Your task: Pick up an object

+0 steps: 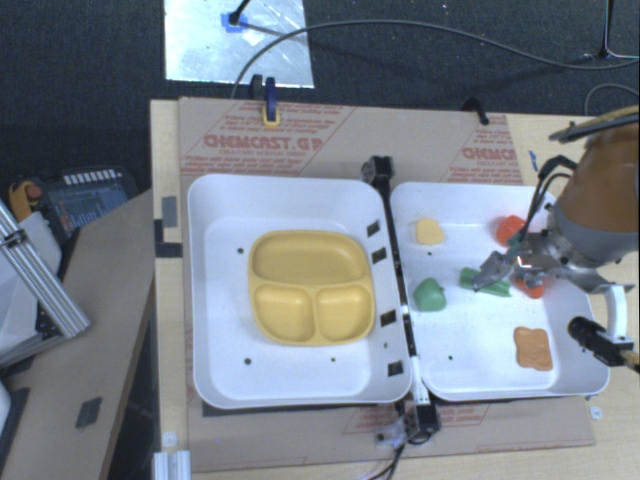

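So the thing most likely up for grabs here is the dark green object (482, 279) in the right bin (470, 378), sitting right at the tip of the gripper (497, 268). It looks like the gripper is down on it or just above it, with the green piece poking out toward the left, away from the arm (600, 203). Its long axis seems to run roughly left-right, in line with the way the arm reaches in. Honestly I can't tell how wide the gripper is or whether it has any hold on the piece; it's all too small and cluttered at that spot.

Working outward from that green object: a brighter green blob (430, 294) lies to its left and a touch lower, near but apart. A pale yellow piece (429, 231) sits up and to the left. An orange-red object (509, 229) is just above it, close to the wrist, and another red bit (532, 287) peeks out on its right, partly under the gripper. A tan waffle-looking thing (533, 348) is down and to the right, well apart.

Further left, the left bin (215, 268) holds a yellow divided tray (308, 286), and both bins sit on the tabletop (330, 133).

My guess is the grasp is at the closing stage, and the red bit crowding the right side could get in the way.
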`<state>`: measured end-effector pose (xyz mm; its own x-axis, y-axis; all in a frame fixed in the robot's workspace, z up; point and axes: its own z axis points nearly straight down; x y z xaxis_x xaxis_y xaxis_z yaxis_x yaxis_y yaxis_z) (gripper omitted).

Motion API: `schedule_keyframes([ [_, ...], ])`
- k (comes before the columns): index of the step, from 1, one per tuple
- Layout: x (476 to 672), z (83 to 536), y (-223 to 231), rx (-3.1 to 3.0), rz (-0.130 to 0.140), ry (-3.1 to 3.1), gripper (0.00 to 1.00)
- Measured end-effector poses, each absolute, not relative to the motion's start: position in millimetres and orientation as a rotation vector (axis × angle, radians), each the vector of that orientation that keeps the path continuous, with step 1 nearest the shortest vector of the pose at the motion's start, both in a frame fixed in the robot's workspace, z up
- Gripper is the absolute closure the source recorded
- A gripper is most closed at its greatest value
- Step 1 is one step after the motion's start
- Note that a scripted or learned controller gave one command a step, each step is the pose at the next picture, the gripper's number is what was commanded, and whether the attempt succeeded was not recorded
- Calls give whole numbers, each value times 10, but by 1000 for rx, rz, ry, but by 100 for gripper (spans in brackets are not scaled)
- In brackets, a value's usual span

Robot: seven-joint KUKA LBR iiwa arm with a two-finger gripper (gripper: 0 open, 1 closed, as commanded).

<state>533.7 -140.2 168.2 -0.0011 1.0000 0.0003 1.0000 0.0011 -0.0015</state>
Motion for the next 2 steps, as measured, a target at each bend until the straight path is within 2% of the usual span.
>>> schedule_keyframes([
  [1, 5382, 1089, -1459, -2220, 1, -2222, 0],
  [2, 5386, 833, -1455, -2219, 0, -2222, 0],
])
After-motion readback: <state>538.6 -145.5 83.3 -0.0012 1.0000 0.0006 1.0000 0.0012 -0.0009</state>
